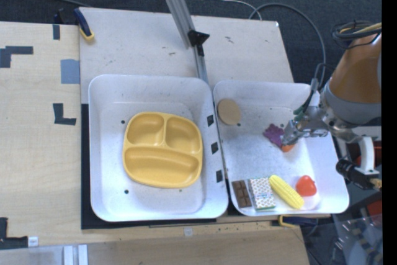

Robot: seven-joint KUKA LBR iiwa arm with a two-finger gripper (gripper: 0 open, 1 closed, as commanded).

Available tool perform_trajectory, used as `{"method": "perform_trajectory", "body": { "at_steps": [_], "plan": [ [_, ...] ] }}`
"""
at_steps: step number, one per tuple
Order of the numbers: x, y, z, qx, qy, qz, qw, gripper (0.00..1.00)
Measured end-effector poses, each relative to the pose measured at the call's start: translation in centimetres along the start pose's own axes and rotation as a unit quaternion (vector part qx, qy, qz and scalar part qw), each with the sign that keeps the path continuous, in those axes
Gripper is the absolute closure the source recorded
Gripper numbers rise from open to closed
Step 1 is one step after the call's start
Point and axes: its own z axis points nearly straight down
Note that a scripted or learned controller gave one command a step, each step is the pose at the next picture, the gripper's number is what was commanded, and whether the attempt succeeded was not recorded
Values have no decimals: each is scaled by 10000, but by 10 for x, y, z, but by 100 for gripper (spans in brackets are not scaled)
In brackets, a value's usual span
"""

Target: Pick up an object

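Note:
The right bin [248, 91] holds several small objects. A purple toy [272, 133] lies near its middle, with a small orange piece [287, 147] just right of it and lower. My gripper [296, 132] is down in this bin, directly right of the purple toy and just above the orange piece, close to both or touching them. Whether anything sits in the gripper is hidden by its dark body. A brown round disc [229, 112] lies at the bin's left side. Along the front edge lie a chocolate bar [241, 193], a pale patterned packet [263, 193], a yellow corn cob [286, 192] and a red tomato [306, 185].
The left bin [102, 133] holds a yellow divided plate [163, 149]. A metal pole [177, 0] slants down from the top to the wall between the bins. The orange-banded arm [356, 80] fills the right side. A cable [291, 12] loops behind the right bin.

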Motion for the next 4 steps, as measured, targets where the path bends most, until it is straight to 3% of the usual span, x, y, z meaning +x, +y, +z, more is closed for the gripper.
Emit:
{"method": "perform_trajectory", "body": {
  "at_steps": [1,2,4],
  "plan": [
    [43,96,130,-4,-21,1,10000,100],
    [122,95,25,-50,-10,-15,10000,100],
    [119,93,12,3,-33,-3,10000,100]
  ]
}}
